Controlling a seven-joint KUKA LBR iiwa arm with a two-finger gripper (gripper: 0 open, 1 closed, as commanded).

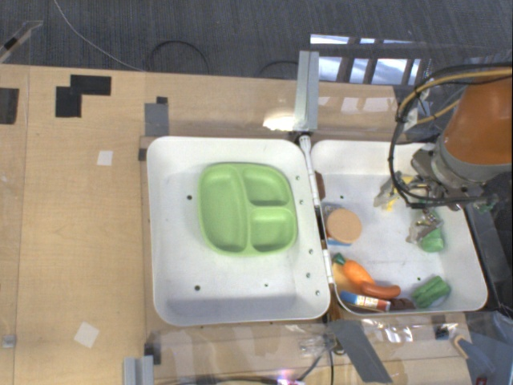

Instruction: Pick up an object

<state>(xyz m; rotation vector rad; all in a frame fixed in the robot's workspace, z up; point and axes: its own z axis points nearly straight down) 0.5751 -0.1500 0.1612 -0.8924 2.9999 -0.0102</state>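
We are taking the small green plastic lump as the likeliest target; it is lying in the right white bin, right under the fingertips, apparently touching them. The gripper is hanging over it from the right side, wrist cables crowding the view. Finger spread: we cannot tell, too small and cluttered, and no object is showing clearly between the fingers. Below the fingers a second green chunky piece is sitting; lower left, an orange carrot-shaped toy; left, a round tan disc. Farther left, a green divided plastic plate is sitting in the other bin.
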